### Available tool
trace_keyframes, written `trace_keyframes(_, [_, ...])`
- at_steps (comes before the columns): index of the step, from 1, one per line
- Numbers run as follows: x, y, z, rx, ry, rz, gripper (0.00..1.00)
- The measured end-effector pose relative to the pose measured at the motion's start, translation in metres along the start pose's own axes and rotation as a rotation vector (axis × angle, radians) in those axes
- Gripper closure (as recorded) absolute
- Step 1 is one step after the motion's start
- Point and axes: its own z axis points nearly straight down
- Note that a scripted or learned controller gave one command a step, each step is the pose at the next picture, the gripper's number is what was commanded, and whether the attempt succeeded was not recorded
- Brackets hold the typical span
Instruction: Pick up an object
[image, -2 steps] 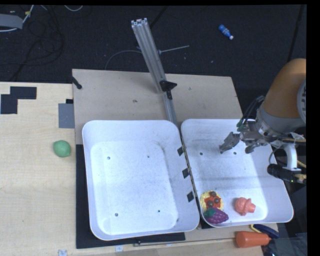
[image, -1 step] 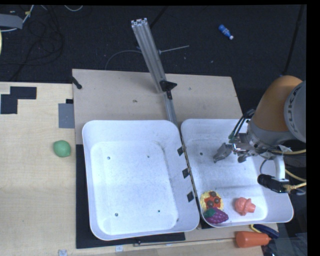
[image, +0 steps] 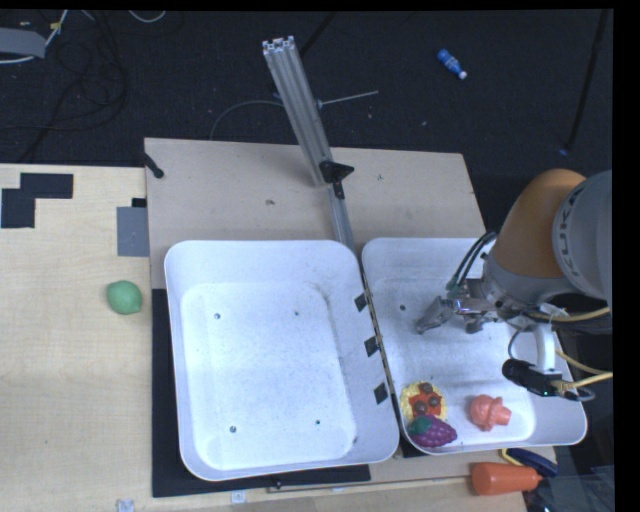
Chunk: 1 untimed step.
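The gripper (image: 432, 322) hovers low in the right bin (image: 400, 262); its state cannot be told. Nearby lie a coral-pink toy (image: 488, 411) and a yellow-purple toy (image: 427, 412).

The tool (image: 432, 320) hangs low over the right bin (image: 400, 262); a pink toy (image: 488, 411) lies near its front rim.

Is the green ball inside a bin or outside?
Outside. The green ball lies on the wooden bench, left of the left bin's rim.

Robotics lab, 2 white bins (image: 262, 262), aluminium rail (image: 300, 105), loose cables (image: 60, 50)
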Motion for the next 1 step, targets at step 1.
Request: trace_keyframes(1, [-0.0012, 0.0006, -0.0123, -0.003, -0.001, 0.002, 1.0])
